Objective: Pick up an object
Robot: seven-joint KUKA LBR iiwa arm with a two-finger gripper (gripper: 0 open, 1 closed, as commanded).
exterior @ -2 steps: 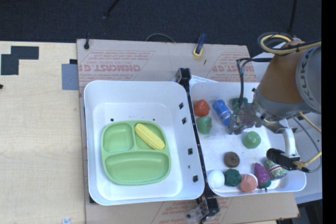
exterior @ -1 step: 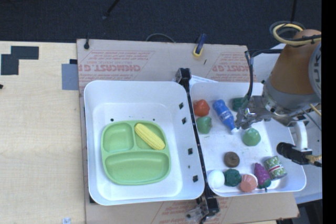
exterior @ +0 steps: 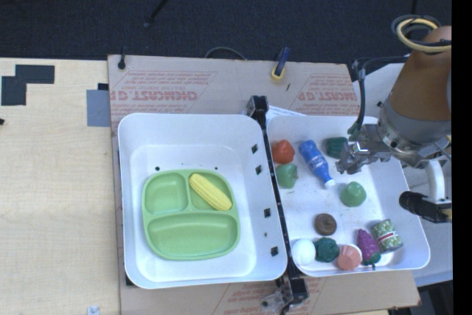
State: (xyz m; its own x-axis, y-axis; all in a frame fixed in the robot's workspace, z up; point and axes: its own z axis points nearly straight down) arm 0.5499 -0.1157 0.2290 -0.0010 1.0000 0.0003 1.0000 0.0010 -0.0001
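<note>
I take the dark green object (exterior: 337,146) at the right bin's (exterior: 413,247) far edge as my target: a small, rounded, dull lump, just left of the gripper (exterior: 352,158). The metal tip sits close beside it, perhaps touching, but I cannot tell how the hand is set. Near it lie a glossy blue bottle (exterior: 316,161), a smooth green ball (exterior: 353,194) and a red fruit (exterior: 282,152). In the left bin (exterior: 147,136), a ridged yellow corn cob (exterior: 211,191) rests on a lime divided tray (exterior: 190,236).
</note>
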